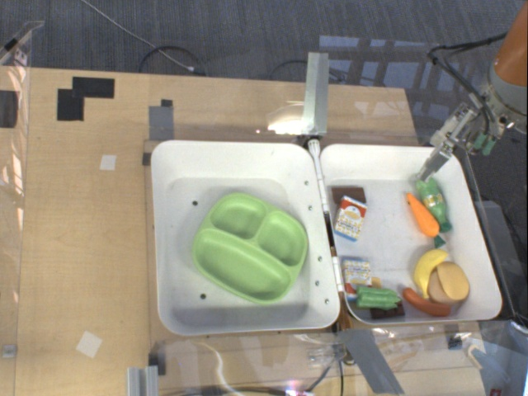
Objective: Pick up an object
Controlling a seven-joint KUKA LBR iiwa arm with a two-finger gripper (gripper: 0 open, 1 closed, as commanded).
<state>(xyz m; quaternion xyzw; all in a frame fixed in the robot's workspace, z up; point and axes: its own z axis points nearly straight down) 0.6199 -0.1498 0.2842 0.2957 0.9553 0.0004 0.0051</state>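
Note:
My gripper (443, 157) hangs over the right bin's (381, 238) far right corner, just above a green bottle (431, 197). An orange carrot (421, 214) lies against the bottle's left side. Nearer the front are a yellow banana (427, 267), a round tan bun (452, 283) and a red sausage (426, 302). A white and red carton (351, 219) lies by the bin's left wall on a brown bar (351, 195). Nothing shows in the gripper's grasp.
The left bin (177, 180) holds a green divided plate (250, 246). A small printed packet (355, 269) and a dark green item (378, 297) lie in the right bin's front left corner. A metal post (317, 89) stands behind the divider between the bins.

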